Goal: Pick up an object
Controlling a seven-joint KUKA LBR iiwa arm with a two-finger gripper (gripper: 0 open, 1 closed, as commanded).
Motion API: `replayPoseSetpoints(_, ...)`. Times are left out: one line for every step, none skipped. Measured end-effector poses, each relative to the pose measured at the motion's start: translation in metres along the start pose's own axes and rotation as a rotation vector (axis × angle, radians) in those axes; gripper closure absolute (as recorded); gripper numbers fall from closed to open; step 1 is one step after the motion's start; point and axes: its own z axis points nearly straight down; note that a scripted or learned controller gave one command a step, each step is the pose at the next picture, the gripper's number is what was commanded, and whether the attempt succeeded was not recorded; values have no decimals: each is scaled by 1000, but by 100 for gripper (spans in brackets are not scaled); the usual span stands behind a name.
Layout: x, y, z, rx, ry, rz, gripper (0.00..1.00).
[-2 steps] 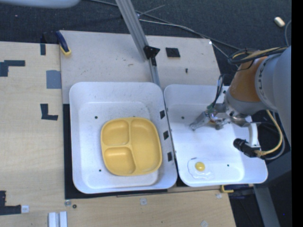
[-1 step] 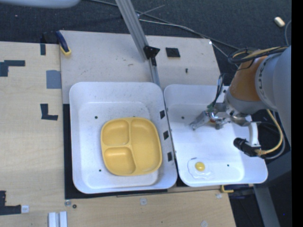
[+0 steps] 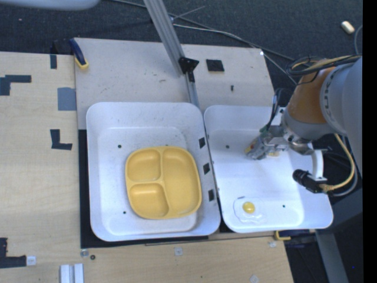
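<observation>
- Whether my gripper (image 3: 260,150) is released or clenched I cannot tell from this slant; I see nothing caught in it.
- It sits low over the right bin (image 3: 266,110), in the far half, a little right of that bin's middle.
- My grey arm with its orange band comes in from the right, crossing the bin's right rim.
- A toy fried egg (image 3: 247,209) lies flat on the floor of the same bin, by the near rim, well apart from my gripper and nearer than it.
- Bare white floor lies between my gripper and the egg.
- A yellow three-compartment plate (image 3: 163,182) lies flat in the left bin (image 3: 141,107), towards its near right side.
- A slanted metal strut (image 3: 165,29) comes down from the far side and ends by the far rims where the two bins meet, left of my gripper.
- A blue and yellow clamp (image 3: 79,55) sits at the board's far left corner.
</observation>
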Motion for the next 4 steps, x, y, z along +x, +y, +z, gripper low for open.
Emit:
replayPoseSetpoints(2, 6, -43, 5, 5, 0, 100)
replayPoseSetpoints(-5, 10, -104, 4, 4, 0, 100)
replayPoseSetpoints(-10, 14, -149, 4, 4, 1, 100)
replayPoseSetpoints(37, 22, -140, 9, 5, -3, 100)
